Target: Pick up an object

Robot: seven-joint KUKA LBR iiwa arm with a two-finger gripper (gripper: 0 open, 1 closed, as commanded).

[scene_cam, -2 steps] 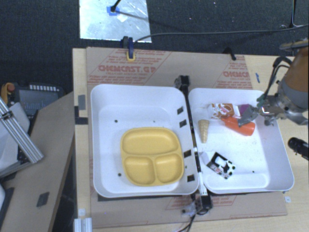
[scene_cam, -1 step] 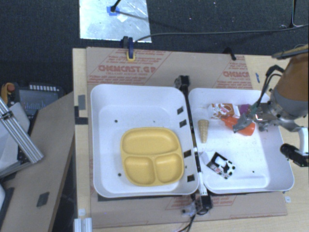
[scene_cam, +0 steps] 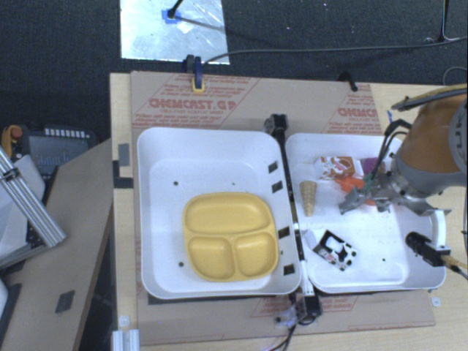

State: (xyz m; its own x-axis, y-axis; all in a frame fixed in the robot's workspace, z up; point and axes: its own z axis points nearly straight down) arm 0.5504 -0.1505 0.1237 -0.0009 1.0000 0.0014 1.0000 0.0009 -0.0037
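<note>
Here, end effector (scene_cam: 356,198) touching orange object (scene_cam: 351,183)

Right bin had the pickable stuff: a tan cone (scene_cam: 308,197) lying lengthwise near the divider, a red-and-white packet (scene_cam: 335,167) up top, an orange bit (scene_cam: 349,184) just beside it, and a black-and-white piece (scene_cam: 335,249) tilted near the front.

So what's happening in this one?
A grey and orange arm reaches in from the right, its pincer low in the right bin by an orange item. A small cone, a packet and a black-and-white object lie nearby. A yellow divided tray sits in the left bin.
</note>
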